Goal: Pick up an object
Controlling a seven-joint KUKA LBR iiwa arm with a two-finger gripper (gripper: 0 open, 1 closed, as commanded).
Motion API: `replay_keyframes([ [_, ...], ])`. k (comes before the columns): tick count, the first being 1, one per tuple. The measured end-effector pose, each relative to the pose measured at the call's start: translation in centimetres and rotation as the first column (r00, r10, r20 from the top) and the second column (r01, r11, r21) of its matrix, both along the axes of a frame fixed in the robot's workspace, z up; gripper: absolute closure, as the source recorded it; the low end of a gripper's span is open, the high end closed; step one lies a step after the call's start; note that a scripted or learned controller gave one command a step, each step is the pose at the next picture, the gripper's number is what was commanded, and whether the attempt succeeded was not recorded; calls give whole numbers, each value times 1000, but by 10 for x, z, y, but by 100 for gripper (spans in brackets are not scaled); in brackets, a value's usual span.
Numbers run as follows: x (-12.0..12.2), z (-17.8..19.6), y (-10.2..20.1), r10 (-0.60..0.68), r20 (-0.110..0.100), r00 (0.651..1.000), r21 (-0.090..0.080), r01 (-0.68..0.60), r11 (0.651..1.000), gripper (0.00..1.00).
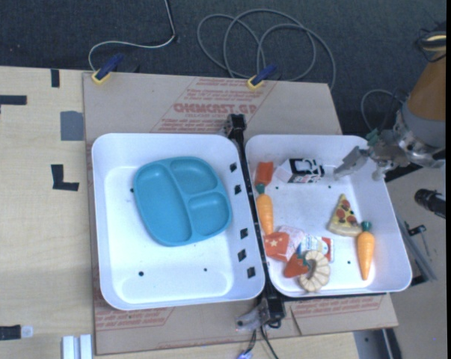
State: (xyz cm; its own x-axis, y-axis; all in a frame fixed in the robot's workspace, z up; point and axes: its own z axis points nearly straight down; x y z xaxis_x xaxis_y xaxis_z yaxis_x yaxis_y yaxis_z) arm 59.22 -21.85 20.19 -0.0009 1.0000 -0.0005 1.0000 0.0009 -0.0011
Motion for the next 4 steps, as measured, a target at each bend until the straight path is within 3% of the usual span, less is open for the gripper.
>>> replay_keyframes([
  [1,-68,-116,-5,0,2,1000,0,0,1000,0],
  [2,1,-115,67,3,8,1000,0,-3,1000,0],
  [3,64,-118,88,-13,-50,999,-2,13,1000,0],
  [4,65,-119,102,-19,-50,999,-15,18,1000,0],
])
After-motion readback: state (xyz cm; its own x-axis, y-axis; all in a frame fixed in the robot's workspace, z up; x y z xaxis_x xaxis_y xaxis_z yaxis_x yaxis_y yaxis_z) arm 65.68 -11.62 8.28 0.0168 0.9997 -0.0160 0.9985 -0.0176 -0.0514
